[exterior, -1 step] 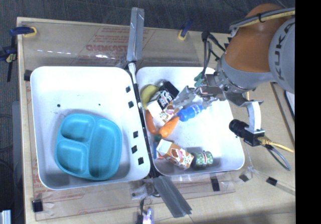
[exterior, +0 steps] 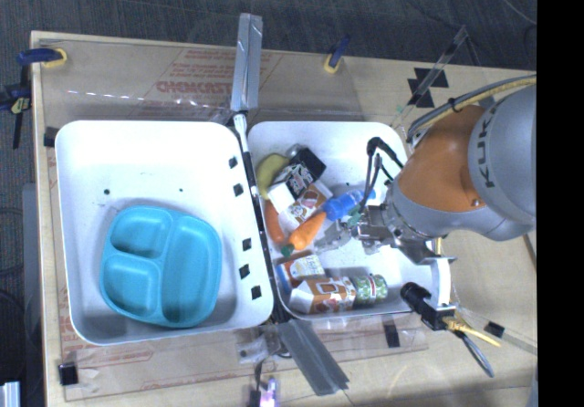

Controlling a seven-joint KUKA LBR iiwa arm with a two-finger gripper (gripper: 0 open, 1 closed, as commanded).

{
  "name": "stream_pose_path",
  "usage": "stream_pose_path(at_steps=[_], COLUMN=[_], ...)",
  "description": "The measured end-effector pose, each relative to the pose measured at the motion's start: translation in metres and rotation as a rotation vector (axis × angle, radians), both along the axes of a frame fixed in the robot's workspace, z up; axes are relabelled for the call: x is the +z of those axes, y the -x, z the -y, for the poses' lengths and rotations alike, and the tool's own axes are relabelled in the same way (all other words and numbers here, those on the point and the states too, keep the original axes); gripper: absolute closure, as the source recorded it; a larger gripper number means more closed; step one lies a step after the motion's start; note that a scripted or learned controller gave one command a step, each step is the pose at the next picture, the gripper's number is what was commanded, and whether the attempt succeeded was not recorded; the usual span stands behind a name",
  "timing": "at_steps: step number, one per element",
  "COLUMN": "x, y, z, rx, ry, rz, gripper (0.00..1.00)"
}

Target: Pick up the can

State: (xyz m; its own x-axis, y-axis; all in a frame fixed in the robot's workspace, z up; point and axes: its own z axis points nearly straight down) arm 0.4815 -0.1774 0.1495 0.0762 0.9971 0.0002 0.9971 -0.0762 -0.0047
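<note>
Green-ended, the can (exterior: 369, 287) lies on its side just below the tool (exterior: 367, 225), toward the near wall of the right bin (exterior: 321, 136), its long axis running left to right. How the tool is set I cannot tell. Touching the can's far end lies a brown-labelled bottle (exterior: 319, 291). Beyond the tool sit an orange carrot (exterior: 306, 230) and a blue piece (exterior: 343, 205). "KU" shows on the arm (exterior: 484, 168); other labels are unreadable.

One fixed camera above the bench (exterior: 109, 63), looking down at a slant, moderately far. Takes in both white bins (exterior: 82, 145) side by side; arm (exterior: 474, 177) enters from frame right.
</note>
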Motion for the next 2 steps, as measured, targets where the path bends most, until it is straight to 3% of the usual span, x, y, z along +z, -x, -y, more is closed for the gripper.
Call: stream_pose_path(at_steps=[1,2], x=[0.057,-0.049], y=[0.004,-0.018], z=[0.031,-0.013], rx=[-0.028,-0.022], ry=[0.001,-0.001], rz=[0.003,0.001], gripper=[0.0,0.0])
